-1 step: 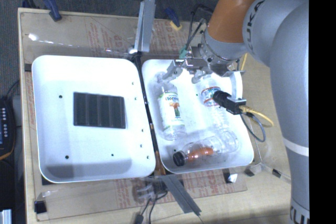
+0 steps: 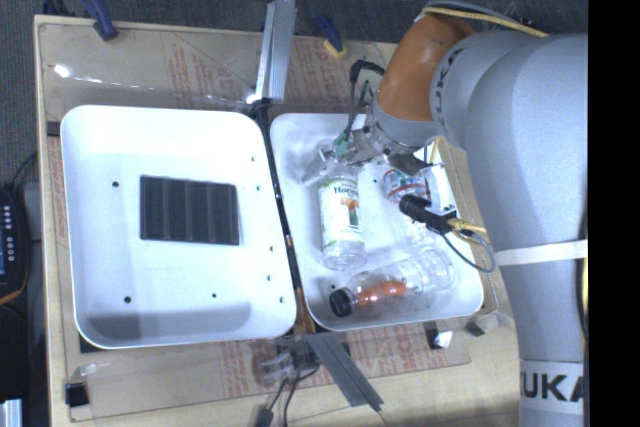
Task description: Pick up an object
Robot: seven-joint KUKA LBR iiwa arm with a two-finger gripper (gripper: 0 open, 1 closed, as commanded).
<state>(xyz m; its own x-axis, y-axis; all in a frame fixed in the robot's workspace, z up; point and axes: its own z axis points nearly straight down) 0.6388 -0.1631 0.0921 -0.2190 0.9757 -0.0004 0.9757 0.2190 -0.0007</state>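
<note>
2 white bins sit side by side on the bench (image 2: 150, 370). The left bin (image 2: 90, 165) carries a dark ribbed rectangle (image 2: 189, 210) near its middle. The right bin (image 2: 300, 140) holds the candidates for the pick: a clear bottle with a white label (image 2: 343, 215) lying lengthwise near the bin's centre, a second clear bottle with a dark cap (image 2: 375, 293) lying along the near edge, and some clear, glinting items toward the right edge that are too tangled to name.

The arm (image 2: 520, 145) reaches in from the right, and its pincer (image 2: 358, 143) is low at the far end of the right bin, just beside the top of the labelled bottle. Whether it is wide, narrow or holding anything, I cannot tell; wrist and cables crowd that spot.

Risks, as I judge them:
- Round, smooth bottles lying flat may roll or squirt out of a squeeze placed off-centre.
- Clear plastic is hard to locate, so the program may close on nothing.
- A black cable (image 2: 440, 215) hangs over the right edge of the bin and could snag an item.
- Neighbouring objects lie close, so 1 closing motion may nudge or pinch 2 at once.
</note>
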